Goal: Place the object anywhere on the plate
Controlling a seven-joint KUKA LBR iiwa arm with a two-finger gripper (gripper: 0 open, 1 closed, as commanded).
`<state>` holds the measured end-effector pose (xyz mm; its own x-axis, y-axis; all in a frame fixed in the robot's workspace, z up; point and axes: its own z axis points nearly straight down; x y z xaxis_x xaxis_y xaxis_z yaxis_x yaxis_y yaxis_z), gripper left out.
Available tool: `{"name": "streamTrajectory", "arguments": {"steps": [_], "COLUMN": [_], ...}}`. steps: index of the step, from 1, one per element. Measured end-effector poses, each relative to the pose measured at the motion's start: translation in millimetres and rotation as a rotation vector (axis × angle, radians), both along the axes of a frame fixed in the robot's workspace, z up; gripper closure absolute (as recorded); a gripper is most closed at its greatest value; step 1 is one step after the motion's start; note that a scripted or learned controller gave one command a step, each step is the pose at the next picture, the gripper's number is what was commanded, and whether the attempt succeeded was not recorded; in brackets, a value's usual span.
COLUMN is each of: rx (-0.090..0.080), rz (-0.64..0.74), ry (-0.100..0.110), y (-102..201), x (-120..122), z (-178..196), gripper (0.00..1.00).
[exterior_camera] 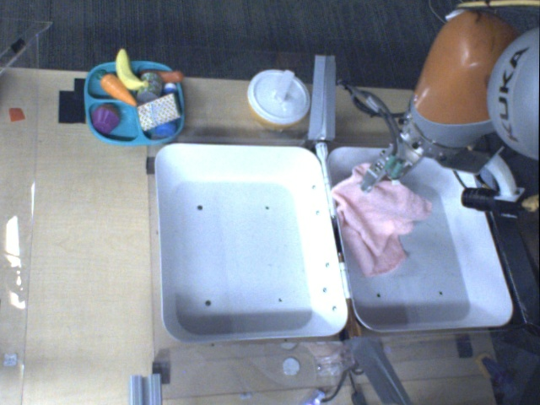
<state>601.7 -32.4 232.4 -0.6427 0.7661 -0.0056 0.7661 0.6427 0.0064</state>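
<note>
Pink cloth — crumpled, long axis slanting toward the jaws

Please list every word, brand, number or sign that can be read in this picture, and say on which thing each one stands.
"KU", probably the start of a longer word cut by the picture's edge: on the grey arm, beside its orange band.
I can read no text on the blue tray, the lidded cup or the bins.

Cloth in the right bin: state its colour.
Pale pink cloth, plain, seen in the camera view.
</note>
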Motion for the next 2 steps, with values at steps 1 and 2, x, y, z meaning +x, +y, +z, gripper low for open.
{"name": "streamTrajectory", "arguments": {"steps": [1, 2], "rx": [-0.002, -0.004], "rz": [0.401, 0.803], "ry": [0.0, -0.001], "y": [58.1, 105.3], "x": [11.6, 25.5], "z": [-6.8, -16.0], "gripper": [1.0, 1.0]}}
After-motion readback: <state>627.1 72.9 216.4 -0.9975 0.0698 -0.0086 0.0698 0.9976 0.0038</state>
